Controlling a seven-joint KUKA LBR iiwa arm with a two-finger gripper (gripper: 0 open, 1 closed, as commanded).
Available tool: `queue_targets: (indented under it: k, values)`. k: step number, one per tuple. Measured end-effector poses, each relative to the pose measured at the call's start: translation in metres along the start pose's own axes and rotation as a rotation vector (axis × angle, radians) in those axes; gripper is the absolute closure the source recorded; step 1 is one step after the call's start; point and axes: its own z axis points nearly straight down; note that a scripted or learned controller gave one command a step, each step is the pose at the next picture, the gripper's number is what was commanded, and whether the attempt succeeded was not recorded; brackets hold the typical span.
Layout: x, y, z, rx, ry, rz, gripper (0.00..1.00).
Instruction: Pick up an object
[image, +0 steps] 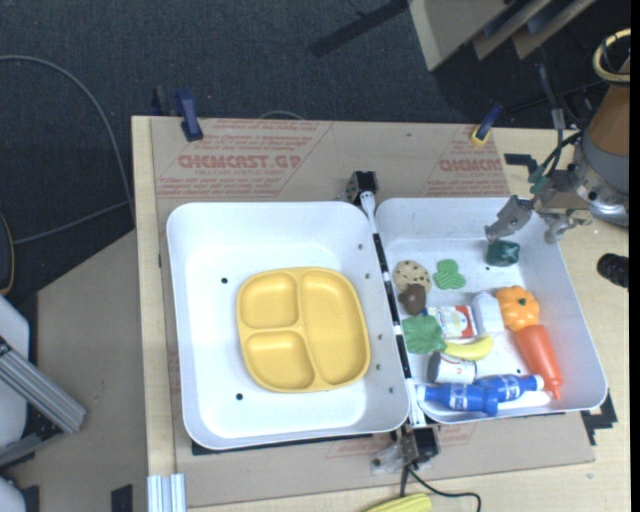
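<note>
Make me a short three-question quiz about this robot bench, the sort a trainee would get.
1. True or false: the yellow divided plate lies in the right bin.
2. Which lies nearest the pincer? A) blue bottle B) teal object C) banana
3. What colour is the carrot?

Key:
1. False; it lies in the left bin.
2. B.
3. Orange.

Yellow sectioned plastic plate (302, 330); two white plastic bins (200, 300); orange toy carrot (540, 357); blue plastic bottle (478, 395); speckled tan cookie (410, 274).
</note>
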Motion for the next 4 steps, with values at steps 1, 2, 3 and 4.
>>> queue_targets:
  k: [1,2,3,4]
  values:
    - [0.048,0.021,0.091,0.004,0.002,-0.001,0.00]
    - [0.044,0.022,0.149,-0.005,-0.001,0.000,0.00]
    - [-0.016,0.071,0.125,-0.003,0.000,-0.001,0.00]
    - [-0.037,0.072,0.061,-0.005,-0.003,-0.001,0.00]
